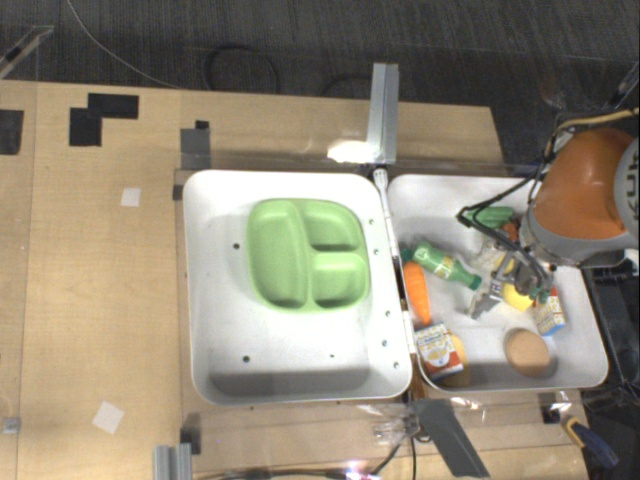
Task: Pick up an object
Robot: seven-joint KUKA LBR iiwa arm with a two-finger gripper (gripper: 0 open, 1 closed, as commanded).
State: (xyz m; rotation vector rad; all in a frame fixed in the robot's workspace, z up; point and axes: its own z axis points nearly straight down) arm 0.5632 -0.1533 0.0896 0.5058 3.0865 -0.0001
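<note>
My gripper hangs low over the middle of the right bin, below the arm's orange band. A small yellow object lies right at the gripper's tip, partly hidden by it. Whether the gripper touches it I cannot tell. A green bottle lies just left of the gripper. An orange carrot lies along the bin's left wall. A small jar with a printed label stands in the front left corner. A tan round object and a small white bottle sit front right of the gripper.
The left bin holds a green divided plate. A metal post stands behind the seam between the bins. Cables trail from the wrist over the right bin's back part.
</note>
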